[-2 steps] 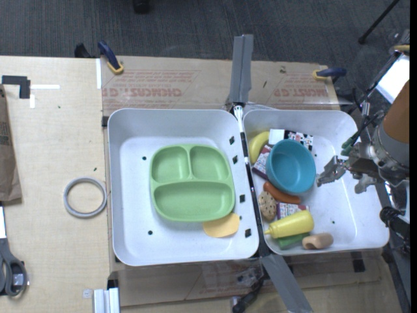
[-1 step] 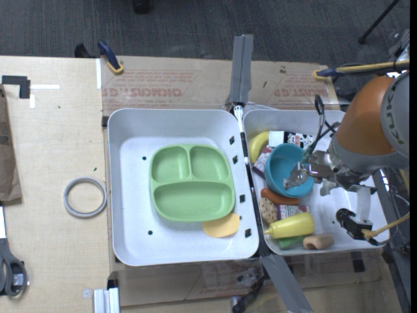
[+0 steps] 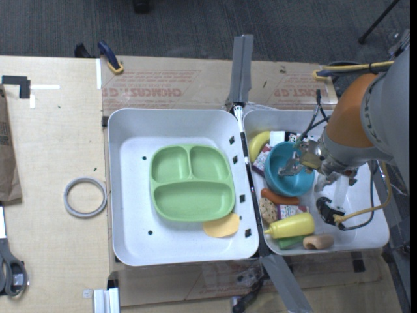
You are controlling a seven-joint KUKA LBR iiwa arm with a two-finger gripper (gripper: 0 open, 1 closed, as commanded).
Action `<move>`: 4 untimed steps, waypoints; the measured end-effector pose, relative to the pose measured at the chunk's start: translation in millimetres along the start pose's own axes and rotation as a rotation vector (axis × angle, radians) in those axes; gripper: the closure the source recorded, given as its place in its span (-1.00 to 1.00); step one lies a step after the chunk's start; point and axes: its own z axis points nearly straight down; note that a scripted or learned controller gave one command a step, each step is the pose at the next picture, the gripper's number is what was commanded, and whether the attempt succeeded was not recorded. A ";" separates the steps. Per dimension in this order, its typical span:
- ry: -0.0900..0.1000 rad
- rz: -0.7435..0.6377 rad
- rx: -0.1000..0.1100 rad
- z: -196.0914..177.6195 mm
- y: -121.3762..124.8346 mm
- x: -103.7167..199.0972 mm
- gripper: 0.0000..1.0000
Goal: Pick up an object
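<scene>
Fingers (image 3: 290, 169) of the gripper (image 3: 292, 168) were seen down inside a blue bowl (image 3: 290, 175) in the right bin (image 3: 365, 240); whether they were apart or closed could not be told, and nothing was seen held between them. Around the bowl a banana (image 3: 258, 143), a yellow bottle (image 3: 290, 226) and other clutter were packed. A green divided plate (image 3: 192, 182) was set in the left bin (image 3: 124, 194).
</scene>
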 end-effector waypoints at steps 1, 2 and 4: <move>-0.002 0.092 0.005 -15.6 15.9 -12.2 -1.00; -0.001 -0.307 0.006 1.1 -40.7 3.9 -1.00; -0.001 -0.393 -0.004 -5.1 -62.4 -47.5 -1.00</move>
